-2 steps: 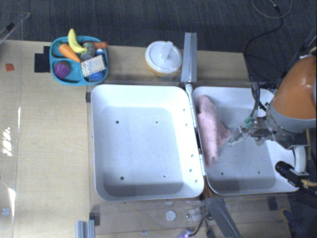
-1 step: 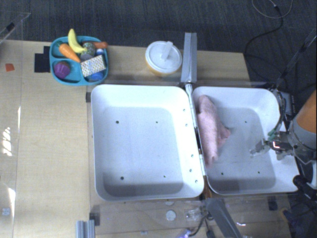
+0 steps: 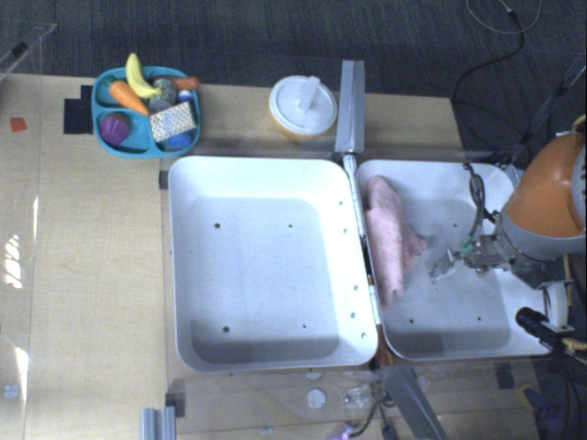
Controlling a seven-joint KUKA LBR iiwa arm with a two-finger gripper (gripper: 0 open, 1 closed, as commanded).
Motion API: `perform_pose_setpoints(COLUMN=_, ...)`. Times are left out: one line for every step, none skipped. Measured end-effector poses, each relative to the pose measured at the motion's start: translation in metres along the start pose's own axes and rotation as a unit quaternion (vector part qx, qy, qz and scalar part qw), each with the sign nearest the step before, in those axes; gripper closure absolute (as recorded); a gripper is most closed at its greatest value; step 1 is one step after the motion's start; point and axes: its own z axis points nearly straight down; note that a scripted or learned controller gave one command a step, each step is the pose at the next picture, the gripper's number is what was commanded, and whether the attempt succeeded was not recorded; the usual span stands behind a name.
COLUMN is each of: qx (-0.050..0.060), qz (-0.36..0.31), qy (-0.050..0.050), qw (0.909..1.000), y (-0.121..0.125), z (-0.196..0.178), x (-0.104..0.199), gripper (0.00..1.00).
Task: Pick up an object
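Pincer (image 3: 447, 266), grip unclear, hovers beside soft crumpled pink cloth (image 3: 385, 236) in smooth right bin (image 3: 440, 342).

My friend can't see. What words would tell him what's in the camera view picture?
A grey robot arm with an orange band reaches from the right into the right white bin, its gripper low beside a floppy pink cloth by the bin's left wall. Behind the left white bin sit a blue tray of toy food and a round white-lidded container.
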Motion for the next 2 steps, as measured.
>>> perform_pose_setpoints(qx=-0.003, qz=-0.001, qy=-0.001, qw=1.0, y=0.0028, z=-0.0121, x=0.0004, gripper=1.0)
perform_pose_setpoints(qx=-0.003, qz=-0.001, qy=-0.001, qw=1.0, y=0.0027, z=-0.0121, x=0.0003, gripper=0.0)
